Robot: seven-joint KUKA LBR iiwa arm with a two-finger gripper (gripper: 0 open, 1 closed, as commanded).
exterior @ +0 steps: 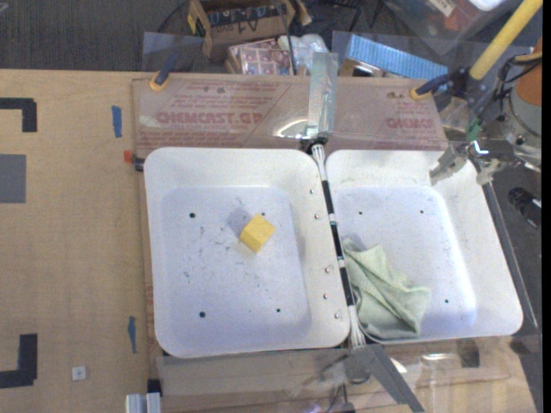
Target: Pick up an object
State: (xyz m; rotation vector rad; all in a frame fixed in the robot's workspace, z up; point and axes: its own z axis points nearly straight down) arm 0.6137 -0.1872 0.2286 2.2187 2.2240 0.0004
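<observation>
A small yellow block (256, 233) lies in the middle of the left bin (172, 179). A crumpled pale green cloth (387, 292) sits against the near left wall of the right bin (482, 256). My gripper (463, 167) hangs over the far right corner of the right bin, well away from both objects. It is open, its two fingers spread apart with nothing between them.
A metal divider (331, 231) joins the two bins. A clear plastic sheet and cardboard (224, 114) lie behind them. Boxes and clutter (258, 41) crowd the far side, and a yellow pole (512, 24) slants at the top right.
</observation>
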